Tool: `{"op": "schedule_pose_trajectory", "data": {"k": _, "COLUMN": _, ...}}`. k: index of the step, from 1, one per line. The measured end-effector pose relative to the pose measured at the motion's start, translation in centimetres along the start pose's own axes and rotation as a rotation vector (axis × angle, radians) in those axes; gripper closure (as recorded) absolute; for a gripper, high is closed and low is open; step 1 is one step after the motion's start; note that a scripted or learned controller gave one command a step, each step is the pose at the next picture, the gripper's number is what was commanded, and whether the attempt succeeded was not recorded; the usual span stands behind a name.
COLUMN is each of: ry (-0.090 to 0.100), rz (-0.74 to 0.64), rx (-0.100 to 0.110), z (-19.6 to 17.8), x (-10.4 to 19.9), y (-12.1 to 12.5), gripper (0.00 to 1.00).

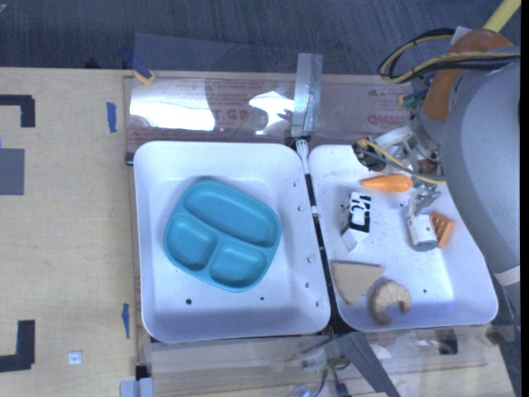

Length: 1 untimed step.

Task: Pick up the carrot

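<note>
Left bin [157, 304]: blue divided plate [221, 234]. Right bin [471, 296]: carrot [387, 184] lying flat near far edge, gripper [405, 160] just above it; black-white card [358, 213], croissant [388, 298], tan wedge [354, 278] nearer.

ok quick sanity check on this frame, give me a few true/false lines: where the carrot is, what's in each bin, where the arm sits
1. The carrot lies in the right bin. True.
2. The blue divided plate sits in the same bin as the carrot. False: the plate is in the left bin, alone there.
3. The croissant lies near the front edge of the right bin, next to a tan wedge-shaped piece. True.
4. The carrot rests on the blue divided plate. False: it lies on the white floor of the right bin, near its back edge.
5. The arm comes in over the right bin's far right side. True.
</note>
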State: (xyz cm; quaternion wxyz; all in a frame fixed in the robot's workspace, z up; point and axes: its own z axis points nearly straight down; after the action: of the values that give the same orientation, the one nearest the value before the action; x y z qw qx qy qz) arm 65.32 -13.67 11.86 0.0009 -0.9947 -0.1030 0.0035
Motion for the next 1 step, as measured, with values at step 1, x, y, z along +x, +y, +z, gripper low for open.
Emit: {"op": "schedule_pose_trajectory", "data": {"k": 1, "ry": 0.003, "rz": 0.008, "rx": -0.003, "z": -3.76, "x": -0.82, "y": 6.57, "gripper": 0.00}}
